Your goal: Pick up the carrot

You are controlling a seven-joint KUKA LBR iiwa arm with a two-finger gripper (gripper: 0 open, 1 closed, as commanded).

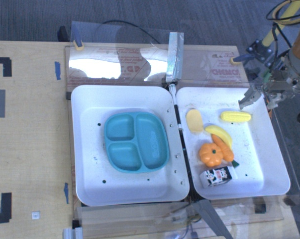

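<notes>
The carrot [224, 148] is a short orange stick in the middle of the right bin [274, 153]. It lies slanted between a yellow banana [219, 133] above it and an orange pumpkin-like toy [211, 155] that touches its left side. My gripper [260, 100] hangs over the bin's upper right corner, well up and to the right of the carrot. It is open with nothing between its fingers.
The right bin also holds a yellow corn cob [236, 116], a pale yellow oval piece [194, 120] and a small black-and-white box [218, 176]. A teal divided plate [137, 142] lies in the left bin [85, 148]. Cables [284, 11] hang at the upper right.
</notes>
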